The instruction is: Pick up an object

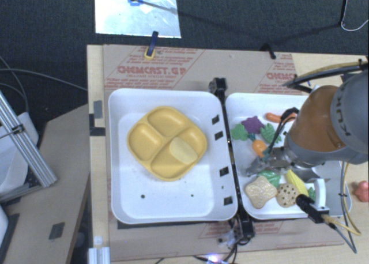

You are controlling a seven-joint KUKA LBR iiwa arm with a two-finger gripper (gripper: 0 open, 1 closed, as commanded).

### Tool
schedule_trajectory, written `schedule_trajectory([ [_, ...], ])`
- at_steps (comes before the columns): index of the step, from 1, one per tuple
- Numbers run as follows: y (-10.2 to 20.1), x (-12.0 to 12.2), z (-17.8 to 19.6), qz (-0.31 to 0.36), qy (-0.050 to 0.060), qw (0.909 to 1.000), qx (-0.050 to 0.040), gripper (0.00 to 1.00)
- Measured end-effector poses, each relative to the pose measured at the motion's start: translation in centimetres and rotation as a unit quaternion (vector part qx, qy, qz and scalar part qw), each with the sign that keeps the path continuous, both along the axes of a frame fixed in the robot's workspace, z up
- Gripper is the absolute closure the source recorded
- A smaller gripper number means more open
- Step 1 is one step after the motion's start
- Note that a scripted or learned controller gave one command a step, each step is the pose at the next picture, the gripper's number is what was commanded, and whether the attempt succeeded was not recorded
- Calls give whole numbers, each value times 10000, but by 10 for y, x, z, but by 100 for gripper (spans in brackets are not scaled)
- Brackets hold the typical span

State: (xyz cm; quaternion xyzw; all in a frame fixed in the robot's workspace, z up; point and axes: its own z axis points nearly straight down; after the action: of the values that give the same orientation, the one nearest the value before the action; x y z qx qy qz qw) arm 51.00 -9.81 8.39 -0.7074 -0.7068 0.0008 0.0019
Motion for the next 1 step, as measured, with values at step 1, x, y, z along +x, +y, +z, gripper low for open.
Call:
schedule_trajectory([
  [1,8,36,1,29,-41,10000,-9,0],
])
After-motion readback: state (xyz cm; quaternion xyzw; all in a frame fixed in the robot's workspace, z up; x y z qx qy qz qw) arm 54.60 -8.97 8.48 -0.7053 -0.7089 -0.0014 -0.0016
